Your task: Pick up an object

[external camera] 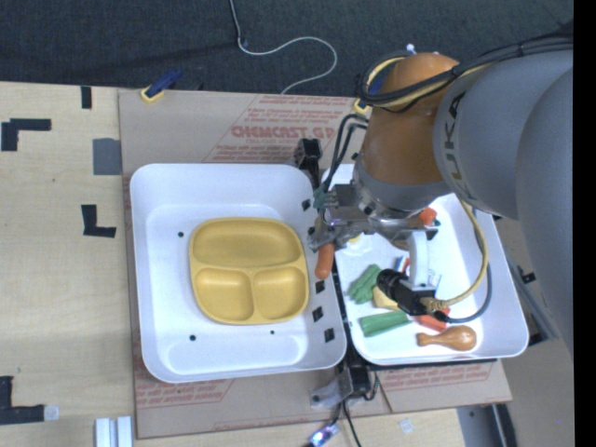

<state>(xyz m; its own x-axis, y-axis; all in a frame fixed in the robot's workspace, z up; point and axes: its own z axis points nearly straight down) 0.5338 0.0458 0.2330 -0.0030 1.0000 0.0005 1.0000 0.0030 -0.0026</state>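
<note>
My gripper (322, 238) hangs over the divide between the two bins, under the grey and orange wrist. A slim orange carrot-like piece (323, 263) hangs straight down from its fingers, which are shut on its upper end. The piece is above the right rim of the left bin (149, 250). In that bin lies a yellow divided plate (249, 270).
The right bin (498, 296) holds two green pieces (365, 281) (384, 323), a yellow piece (383, 297), a brown wooden pear-shaped thing (448, 339) and a small red piece (431, 323). The arm covers that bin's far half. Cardboard lies under both bins.
</note>
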